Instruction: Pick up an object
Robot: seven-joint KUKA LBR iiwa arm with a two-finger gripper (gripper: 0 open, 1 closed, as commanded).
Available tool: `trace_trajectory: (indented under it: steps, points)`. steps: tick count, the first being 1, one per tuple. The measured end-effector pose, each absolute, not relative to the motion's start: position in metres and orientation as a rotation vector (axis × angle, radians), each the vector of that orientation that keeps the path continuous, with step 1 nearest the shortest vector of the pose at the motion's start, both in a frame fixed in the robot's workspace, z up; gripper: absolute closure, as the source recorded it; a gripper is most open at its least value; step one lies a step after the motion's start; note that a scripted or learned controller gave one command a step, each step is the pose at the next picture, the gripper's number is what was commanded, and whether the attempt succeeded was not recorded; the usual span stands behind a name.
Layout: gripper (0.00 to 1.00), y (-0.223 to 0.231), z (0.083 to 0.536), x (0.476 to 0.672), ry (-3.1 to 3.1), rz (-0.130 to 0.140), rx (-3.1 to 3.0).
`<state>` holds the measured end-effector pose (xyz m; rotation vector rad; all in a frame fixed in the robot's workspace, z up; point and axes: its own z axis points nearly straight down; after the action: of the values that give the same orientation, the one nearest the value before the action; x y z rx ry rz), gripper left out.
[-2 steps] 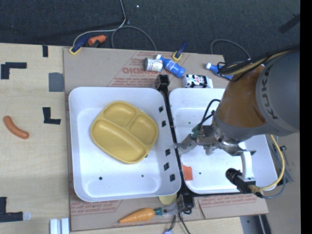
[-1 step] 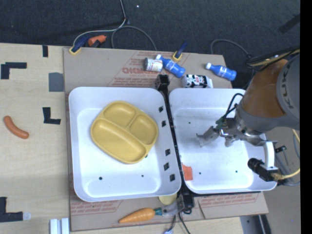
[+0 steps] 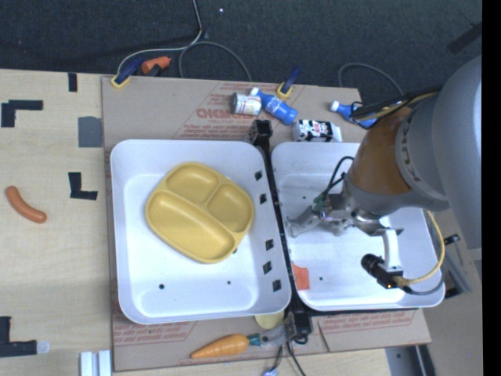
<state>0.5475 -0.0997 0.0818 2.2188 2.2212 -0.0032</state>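
You're hovering the gripper [image 3: 301,225] low in the right bin [image 3: 329,288] — finger state I cannot tell — the orange piece [image 3: 300,277] lying just below.

Dark carpet [image 3: 313,14] ran across twelve o'clock. Pale wood bench [image 3: 47,147] with black marks lay at nine o'clock, cardboard sheet [image 3: 196,108] at centre.

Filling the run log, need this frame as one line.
arm: over right bin | gripper: low at bin's left side, grasp unconfirmed | left bin: yellow divided plate | off-bin: carrot, sausage
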Motion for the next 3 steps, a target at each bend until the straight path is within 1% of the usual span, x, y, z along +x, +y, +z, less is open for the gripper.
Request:
trace_trajectory:
  steps: [1, 2, 3]
  points:
    - [0.0, -0.053, 0.192, 0.637, 2.223, 0.018, 2.203]
    - [0.0, -0.033, 0.184, 0.579, 2.225, -0.005, 2.223]
    - [0.0, -0.112, 0.15, 0.618, 2.215, -0.006, 2.225]
